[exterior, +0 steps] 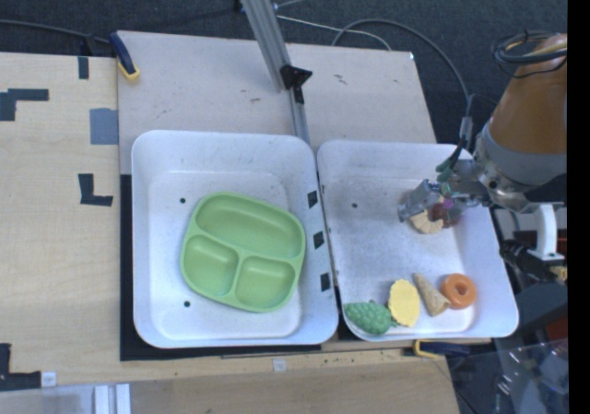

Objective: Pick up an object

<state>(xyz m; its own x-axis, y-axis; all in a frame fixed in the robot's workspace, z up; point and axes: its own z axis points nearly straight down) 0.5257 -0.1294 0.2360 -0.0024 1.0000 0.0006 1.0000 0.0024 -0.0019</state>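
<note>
The small tan-and-purple piece sits in the right bin right under the gripper, fingers' spread impossible to tell, and a glancing touch could nudge it toward the wall instead of lifting it.

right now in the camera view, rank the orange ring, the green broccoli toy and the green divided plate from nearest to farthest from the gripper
From the gripper in the right bin:
1. orange ring, near-right corner of the same bin.
2. green broccoli toy, near-left corner of that bin.
3. green divided plate, in the left bin.
</note>
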